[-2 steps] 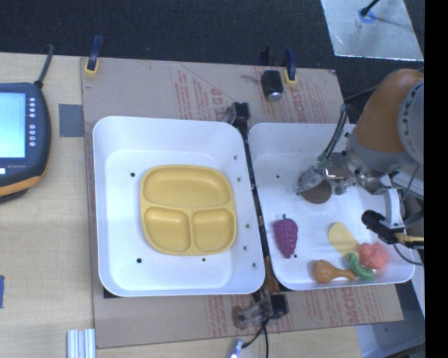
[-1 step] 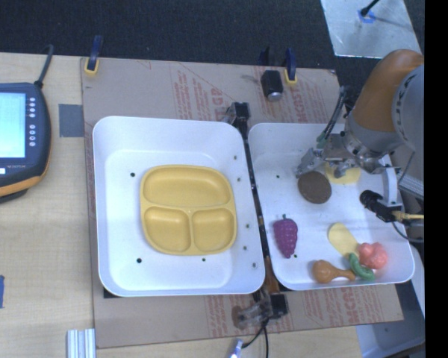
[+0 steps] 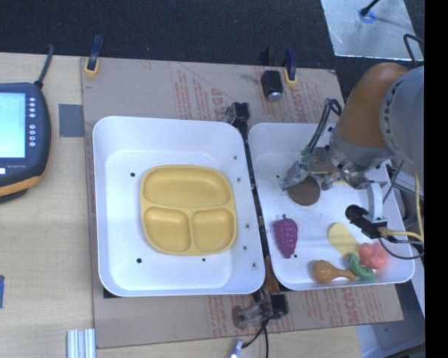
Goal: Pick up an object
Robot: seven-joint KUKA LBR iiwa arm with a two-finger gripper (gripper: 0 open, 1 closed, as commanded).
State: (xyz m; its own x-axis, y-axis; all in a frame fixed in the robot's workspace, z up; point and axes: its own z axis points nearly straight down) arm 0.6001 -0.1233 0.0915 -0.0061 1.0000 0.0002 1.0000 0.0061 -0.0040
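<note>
My gripper (image 3: 299,176) hangs low in the right bin (image 3: 269,148), at its middle-left. Directly beneath and just in front of it lies a brown round piece (image 3: 306,194), partly covered by the gripper's grey body. I cannot see whether anything sits between the fingers. A purple grape-like fruit (image 3: 286,236) lies nearer the front, by the bin's left wall. At the front right are a yellow piece (image 3: 341,235), an orange drumstick (image 3: 328,272), a green piece (image 3: 362,268) and a pink-red piece (image 3: 374,254).
The left bin (image 3: 112,200) holds a yellow three-compartment plate (image 3: 188,207). A handheld pendant (image 3: 11,140) lies on the bench at far left. Clamps (image 3: 272,83) and cables (image 3: 388,233) sit around the bins' edges. The arm fills the right bin's back right.
</note>
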